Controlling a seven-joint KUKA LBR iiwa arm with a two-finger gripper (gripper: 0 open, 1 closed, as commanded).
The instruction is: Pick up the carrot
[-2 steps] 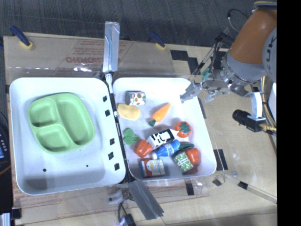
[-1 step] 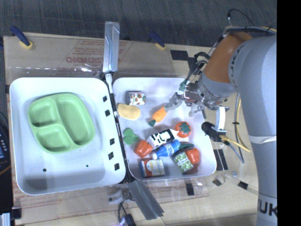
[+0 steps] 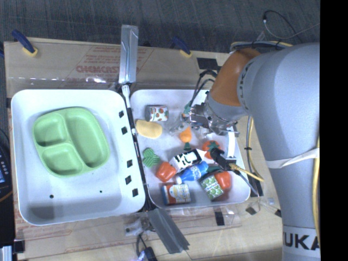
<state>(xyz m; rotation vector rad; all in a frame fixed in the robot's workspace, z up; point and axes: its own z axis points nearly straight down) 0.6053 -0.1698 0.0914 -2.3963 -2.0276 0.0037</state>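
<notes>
Near edge: you see the bench front (image 3: 98,238) along the bottom of the frame, with a grey bracket (image 3: 168,230) at the join between the two bins.
Right bin, lower row: a small can (image 3: 175,193) lies on its side at the lower left of the right bin (image 3: 163,99); to its right a green-labelled packet (image 3: 213,185) overlaps a red item (image 3: 223,179).
Right bin, middle: a blue bottle (image 3: 193,172) lies tilted, touching a white card with black marks (image 3: 187,157); a red-orange pepper-like toy (image 3: 165,171) sits left of the bottle, a green ridged toy (image 3: 150,157) just above it.
Carrot: you find the carrot (image 3: 186,134), small and orange, in the centre of the right bin, directly below the gripper and very close to it.
Gripper: the gripper (image 3: 188,117) hangs over the upper middle of the right bin; you cannot tell the state of its fingers, nor whether they touch the carrot.
Right bin, upper part: a yellow lemon-like toy (image 3: 148,128) lies at the left wall; a small printed can (image 3: 157,113) sits above it.
Left bin: the left bin (image 3: 32,200) holds a green three-compartment tray (image 3: 70,140), centre left of frame.
Arm: the grey arm (image 3: 283,124) with its orange band (image 3: 228,83) fills the right side of the frame.
Far edge: a cardboard sheet (image 3: 81,64) runs behind both bins, with blue clamps (image 3: 24,42) at upper left.
</notes>
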